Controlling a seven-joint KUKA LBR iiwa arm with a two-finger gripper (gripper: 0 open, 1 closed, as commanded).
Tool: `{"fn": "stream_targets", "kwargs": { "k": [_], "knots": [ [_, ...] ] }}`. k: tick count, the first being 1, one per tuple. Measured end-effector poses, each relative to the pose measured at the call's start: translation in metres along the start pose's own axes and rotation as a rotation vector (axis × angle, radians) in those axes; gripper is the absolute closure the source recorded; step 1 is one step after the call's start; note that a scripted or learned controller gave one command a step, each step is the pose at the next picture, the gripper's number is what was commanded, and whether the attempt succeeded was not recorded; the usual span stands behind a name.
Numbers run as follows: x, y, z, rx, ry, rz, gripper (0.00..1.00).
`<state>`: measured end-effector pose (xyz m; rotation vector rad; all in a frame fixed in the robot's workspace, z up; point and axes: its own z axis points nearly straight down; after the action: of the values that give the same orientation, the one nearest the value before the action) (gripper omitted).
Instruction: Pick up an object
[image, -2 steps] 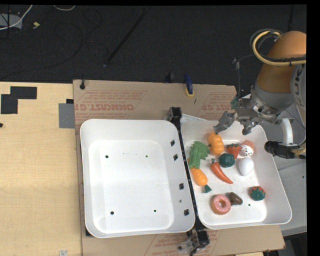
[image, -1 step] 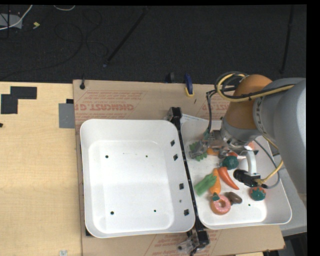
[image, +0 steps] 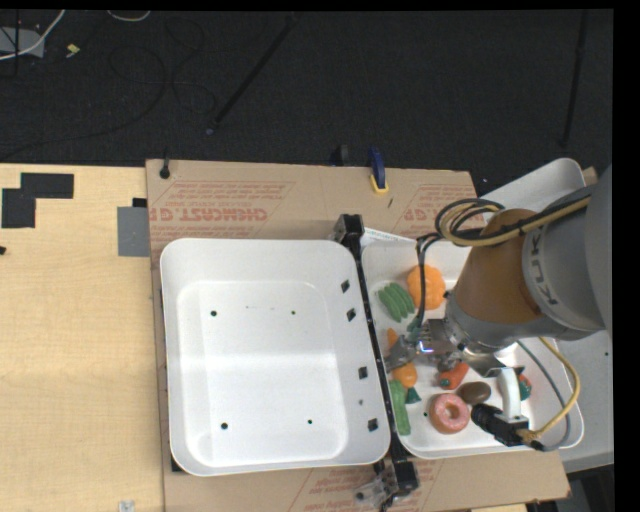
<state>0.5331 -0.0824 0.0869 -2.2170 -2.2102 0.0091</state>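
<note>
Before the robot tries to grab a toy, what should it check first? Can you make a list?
1. Gripper is down inside the right bin: ok.
2. Toys within reach, such as the orange ball and green ridged toy: ok.
3. A toy is between the fingers: cannot tell, the arm hides them.
4. Pink ring lies apart from the gripper: ok.
5. Left bin is out of the arm's way: ok.

One fixed camera looks down at a slant from above the bench (image: 80, 330), far enough off to take in both bins. The left bin (image: 190, 300) sits centre; the right bin (image: 385, 258) and arm (image: 530, 275) lie toward the right edge.
</note>
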Motion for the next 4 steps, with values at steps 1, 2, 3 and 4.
{"fn": "stream_targets", "kwargs": {
  "k": [1,2,3,4],
  "knots": [
    [-0.004,0.03,-0.001,-0.01,-0.003,-0.003,0.0],
    [-0.008,0.005,0.0,-0.006,-0.002,-0.002,0.0],
    [-0.009,0.006,0.0,-0.008,-0.003,0.0,0.0],
    [-0.009,0.006,0.0,-0.008,-0.003,0.0,0.0]
  ]
}}
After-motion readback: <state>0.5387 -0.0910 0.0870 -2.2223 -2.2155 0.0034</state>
